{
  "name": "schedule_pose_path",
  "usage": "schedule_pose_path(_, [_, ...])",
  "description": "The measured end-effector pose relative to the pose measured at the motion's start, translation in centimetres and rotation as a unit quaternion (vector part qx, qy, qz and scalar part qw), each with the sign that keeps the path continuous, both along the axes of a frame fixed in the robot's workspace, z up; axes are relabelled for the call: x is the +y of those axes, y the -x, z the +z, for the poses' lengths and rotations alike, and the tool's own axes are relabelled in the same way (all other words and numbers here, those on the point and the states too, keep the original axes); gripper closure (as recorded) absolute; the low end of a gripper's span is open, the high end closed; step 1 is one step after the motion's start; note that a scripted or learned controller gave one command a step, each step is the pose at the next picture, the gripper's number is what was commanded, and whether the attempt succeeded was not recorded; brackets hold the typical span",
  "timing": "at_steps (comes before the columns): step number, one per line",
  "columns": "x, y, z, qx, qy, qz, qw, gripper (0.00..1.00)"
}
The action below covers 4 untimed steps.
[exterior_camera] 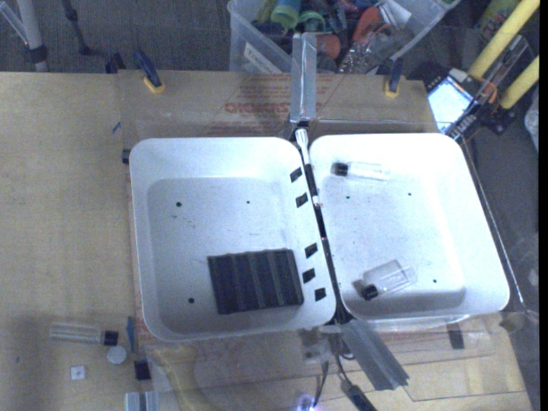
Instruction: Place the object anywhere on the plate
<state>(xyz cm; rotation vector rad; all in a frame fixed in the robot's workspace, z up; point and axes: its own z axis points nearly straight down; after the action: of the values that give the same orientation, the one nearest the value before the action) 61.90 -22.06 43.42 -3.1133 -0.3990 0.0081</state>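
Note:
A dark ridged rectangular plate (pixel 255 281) lies flat near the front of the left bin (pixel 158 169). In the right bin (pixel 479 221) lie two clear tube-like objects with black caps. One clear tube (pixel 361 170) rests near the back wall, its cap pointing left. The other clear tube (pixel 384 279) lies near the front, tilted, cap at its lower left.
A divider with black tabs (pixel 306 229) runs between the bins. Clear crates of colourful clutter (pixel 342 7) stand behind the bench. Small loose parts (pixel 107 345) lie on the wood at the front left. A metal bracket (pixel 368 354) sits below the bins.

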Motion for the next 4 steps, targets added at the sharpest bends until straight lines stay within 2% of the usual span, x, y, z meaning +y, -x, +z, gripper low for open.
schedule_pose_path(1, [11.7, -3.8, 0.0, -0.003, 0.0006, 0.003, 1.0, 1.0])
schedule_pose_path(2, [21.6, -4.2, 0.0, -0.004, 0.0006, 0.001, 1.0, 1.0])
schedule_pose_path(3, [13.6, -2.7, 0.0, -0.001, 0.0003, -0.028, 0.9996, 1.0])
schedule_pose_path(4, [7.7, -3.4, 0.0, -0.002, 0.0007, 0.053, 0.9986, 1.0])
